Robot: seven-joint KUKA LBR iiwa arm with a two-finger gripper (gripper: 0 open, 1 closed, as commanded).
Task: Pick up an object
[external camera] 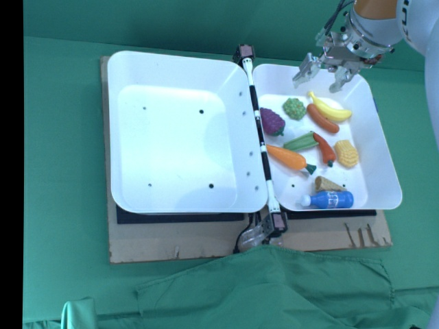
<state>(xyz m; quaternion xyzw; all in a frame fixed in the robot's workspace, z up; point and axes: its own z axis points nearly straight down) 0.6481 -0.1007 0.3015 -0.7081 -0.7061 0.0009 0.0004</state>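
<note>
The gripper (321, 76) hangs above the far edge of the right bin (384, 177), at about one o'clock in the view, its two fingers spread wide with nothing between them. It has not yet come down on anything.

The nearest candidate, I judge, is the banana (331, 107), lying just toward five o'clock from the fingertips. It is yellow, curved, smooth, and lies aslant, with a red sausage (322, 118) pressed along its near side (the two look to be touching). That crowding is the difficulty. To do this well, the arm should drop straight over the banana's middle, turn the fingers across its short width, and keep one finger clear of the sausage so that it does not wedge on both.

Other pieces sit close by: a green broccoli (294, 108) at nine o'clock of the banana, purple grapes (271, 122) beyond it, a carrot (289, 158) and a blue bottle (330, 199) toward six. The left bin (123, 129) lies well apart.
</note>
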